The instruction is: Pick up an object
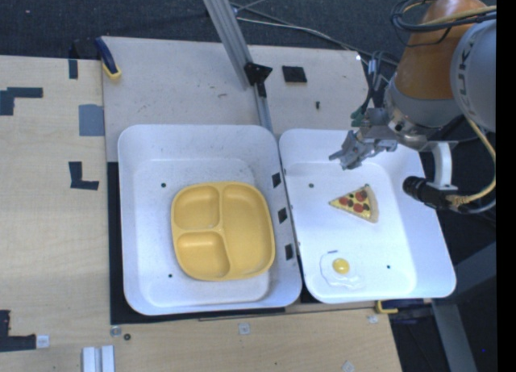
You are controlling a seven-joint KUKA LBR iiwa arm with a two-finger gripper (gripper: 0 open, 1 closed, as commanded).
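two shallow white bins sit side by side in the middle of the frame. the left bin (137, 201) holds a yellow divided plate (222, 230), which has three compartments and lies a little toward the bin's lower right. the right bin (419, 269) holds two toy foods: a pizza slice (355, 202), a yellow wedge with red dots, lies near the bin's centre with its tip pointing to the left, and a fried egg (340, 270), white with a yellow yolk, lies below it near the bin's lower edge. the two are well apart from one another. the grey arm (476, 48) with its orange band (431, 48) enters from the upper right of the frame, and its gripper (353, 152) hangs over the upper part of the right bin, up and slightly left of the pizza slice, apart from it. the gripper's dark fingers point down and to the left; nothing shows between them, but whether they stand wide or narrow cannot be told from this angle. black cables (419, 11) loop around the wrist. a slanted metal pole (230, 27) crosses the upper middle of the frame, ending at a black clamp (258, 73) just above the gap between the bins. dark tape marks (81, 173) dot the wooden bench at the left.
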